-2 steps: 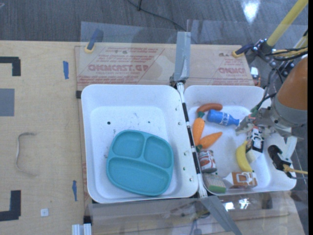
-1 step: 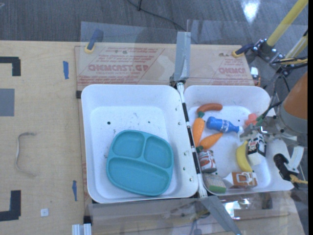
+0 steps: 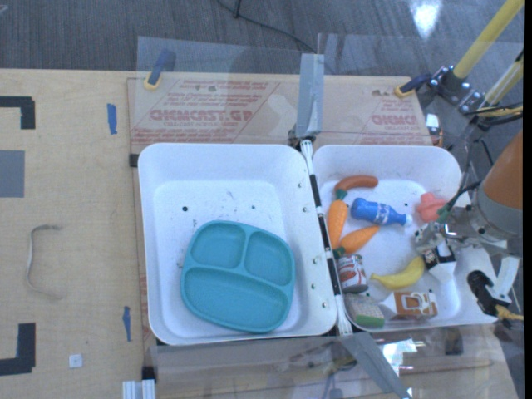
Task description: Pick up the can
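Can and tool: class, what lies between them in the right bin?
In the camera view, the banana lies between the can and the tool, on the right bin floor.

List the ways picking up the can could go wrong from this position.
1. The can lies against the right bin's left wall, so a finger probably has little room on that side.
2. The banana, a carrot and a packet crowd the can; the gripper may nudge or grab one instead.
3. The gripper sits across the bin from the can, with the banana between them, so a low sweep could drag the banana along.
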